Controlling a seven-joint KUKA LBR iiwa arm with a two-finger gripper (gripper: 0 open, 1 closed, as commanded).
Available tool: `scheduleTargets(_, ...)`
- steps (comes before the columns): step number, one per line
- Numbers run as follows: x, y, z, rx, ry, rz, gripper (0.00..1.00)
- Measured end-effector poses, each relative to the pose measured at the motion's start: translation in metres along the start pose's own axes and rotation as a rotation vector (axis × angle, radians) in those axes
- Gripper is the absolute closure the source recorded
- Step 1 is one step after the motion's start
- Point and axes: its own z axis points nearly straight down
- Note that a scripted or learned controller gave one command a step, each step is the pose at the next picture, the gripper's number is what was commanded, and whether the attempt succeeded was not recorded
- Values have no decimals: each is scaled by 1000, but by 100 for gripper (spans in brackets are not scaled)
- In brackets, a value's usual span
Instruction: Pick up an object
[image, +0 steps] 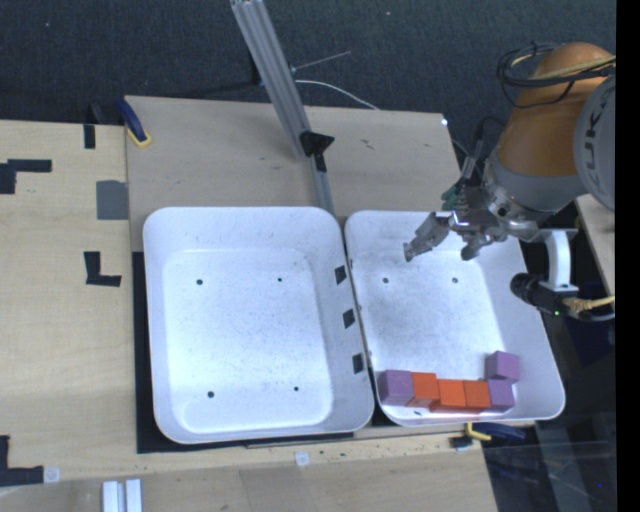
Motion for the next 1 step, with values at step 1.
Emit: scheduleTargets(1, -25, 42, 81, 7, -2, 2, 0)
